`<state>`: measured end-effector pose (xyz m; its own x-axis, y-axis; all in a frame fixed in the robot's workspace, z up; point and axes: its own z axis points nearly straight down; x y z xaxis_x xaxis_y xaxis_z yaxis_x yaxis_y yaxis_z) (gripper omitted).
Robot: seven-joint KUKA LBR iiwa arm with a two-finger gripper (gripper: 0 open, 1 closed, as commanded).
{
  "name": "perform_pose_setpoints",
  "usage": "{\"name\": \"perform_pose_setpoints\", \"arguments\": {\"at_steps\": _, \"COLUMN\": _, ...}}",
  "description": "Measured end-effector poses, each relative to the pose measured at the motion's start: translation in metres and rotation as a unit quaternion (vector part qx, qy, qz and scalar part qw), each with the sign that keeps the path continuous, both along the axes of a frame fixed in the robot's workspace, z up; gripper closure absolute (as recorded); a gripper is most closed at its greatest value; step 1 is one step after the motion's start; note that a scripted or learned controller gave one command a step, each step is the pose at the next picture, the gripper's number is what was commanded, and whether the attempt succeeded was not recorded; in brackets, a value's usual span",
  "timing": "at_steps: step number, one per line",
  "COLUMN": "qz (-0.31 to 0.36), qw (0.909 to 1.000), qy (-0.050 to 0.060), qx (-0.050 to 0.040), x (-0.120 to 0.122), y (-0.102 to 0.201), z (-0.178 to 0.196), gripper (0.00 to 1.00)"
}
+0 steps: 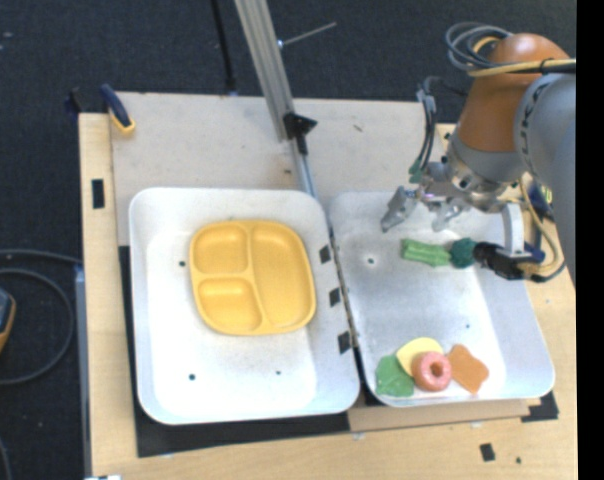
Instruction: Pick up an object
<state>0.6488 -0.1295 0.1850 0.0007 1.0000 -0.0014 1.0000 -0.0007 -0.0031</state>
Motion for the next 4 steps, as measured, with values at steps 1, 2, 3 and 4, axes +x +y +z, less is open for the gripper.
{"name": "perform_pose_setpoints", "arguments": {"at_steps": 1, "qz": -0.001, "qw": 1.0000, "qy": 0.001, "qx": 0.0004, "x": -0.004, "y": 0.002, "z": -0.063, "gripper": 0.00}}
{"name": "perform_pose_setpoints", "arguments": {"at_steps": 2, "qz": -0.002, "qw": 1.0000, "qy": -0.004, "qx": -0.0004, "x": -0.002, "y": 0.000, "z": -0.047, "gripper": 1.00}}
{"name": "perform_pose_setpoints", "arguments": {"at_steps": 3, "qz": 0.002, "qw": 1.0000, "qy": -0.005, "qx": -0.0003, "x": 0.002, "y": 0.004, "z": 0.017, "gripper": 1.00}}
{"name": "perform_pose_setpoints", "arguments": {"at_steps": 4, "qz": 0.002, "qw": 1.0000, "qy": -0.003, "qx": 0.0002, "x": 0.002, "y": 0.002, "z": 0.038, "gripper": 1.00}}
